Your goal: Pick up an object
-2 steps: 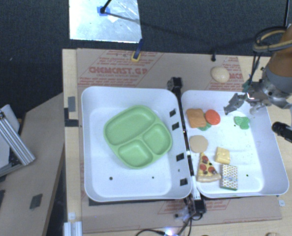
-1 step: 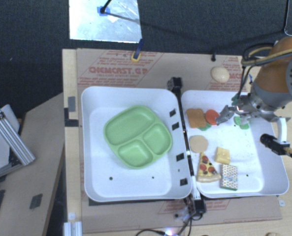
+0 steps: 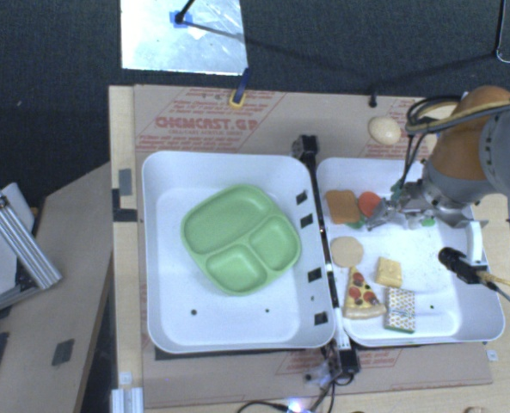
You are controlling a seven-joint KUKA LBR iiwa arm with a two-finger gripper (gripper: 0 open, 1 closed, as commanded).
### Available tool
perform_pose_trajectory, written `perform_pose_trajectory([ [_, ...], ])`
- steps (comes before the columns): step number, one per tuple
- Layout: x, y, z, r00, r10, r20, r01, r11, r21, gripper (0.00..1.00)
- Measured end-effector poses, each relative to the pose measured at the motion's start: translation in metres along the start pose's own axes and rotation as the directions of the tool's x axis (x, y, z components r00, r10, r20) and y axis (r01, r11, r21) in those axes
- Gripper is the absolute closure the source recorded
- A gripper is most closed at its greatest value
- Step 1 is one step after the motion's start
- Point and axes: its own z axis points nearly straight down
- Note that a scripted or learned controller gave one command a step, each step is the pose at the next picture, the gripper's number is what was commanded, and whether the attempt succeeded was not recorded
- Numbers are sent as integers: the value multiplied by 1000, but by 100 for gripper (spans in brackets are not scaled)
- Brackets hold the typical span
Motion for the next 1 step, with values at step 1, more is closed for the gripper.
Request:
perform_pose_trajectory([
  [1, 0, 1, -12, 1000, 0, 0, 0, 1000, -3, 100],
])
